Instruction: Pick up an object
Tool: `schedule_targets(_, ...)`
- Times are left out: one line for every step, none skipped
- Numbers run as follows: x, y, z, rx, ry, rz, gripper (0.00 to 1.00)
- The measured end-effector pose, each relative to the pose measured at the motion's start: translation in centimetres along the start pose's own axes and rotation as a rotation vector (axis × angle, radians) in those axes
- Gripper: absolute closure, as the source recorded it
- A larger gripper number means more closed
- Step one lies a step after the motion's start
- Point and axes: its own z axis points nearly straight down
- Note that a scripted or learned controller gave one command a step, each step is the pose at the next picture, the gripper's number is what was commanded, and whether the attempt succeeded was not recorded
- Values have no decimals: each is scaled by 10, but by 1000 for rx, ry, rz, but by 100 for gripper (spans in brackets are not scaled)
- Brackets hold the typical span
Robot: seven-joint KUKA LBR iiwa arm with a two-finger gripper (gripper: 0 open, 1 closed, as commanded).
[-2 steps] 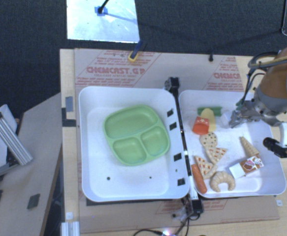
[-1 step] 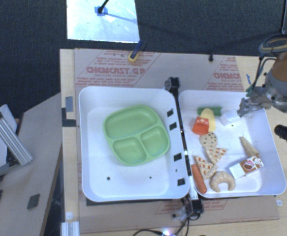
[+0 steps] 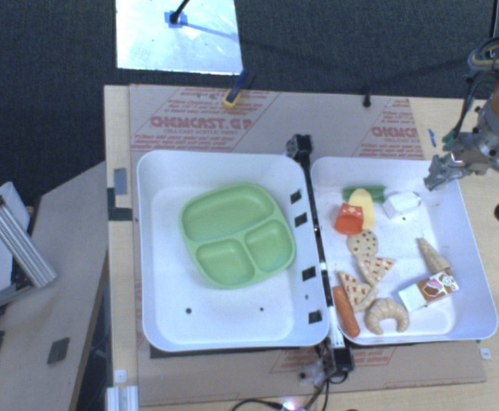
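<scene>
The right bin holds several toy foods: a white block, a yellow piece beside a green one, a red piece, a cracker, two pizza slices, a sausage, a croissant, a cone and a small carton. My gripper hangs over the bin's far right corner, just right of the white block and apart from it. Nothing shows in its grasp.
The left bin bears a green divided plate. A black clipped divider runs between the two bins. The arm comes in from the right edge. A metal frame stands at the far left.
</scene>
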Motion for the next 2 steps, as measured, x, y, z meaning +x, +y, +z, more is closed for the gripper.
schedule_targets(0,1,-6,3,1,0,100)
schedule_targets(52,11,-17,2,3,-5,100)
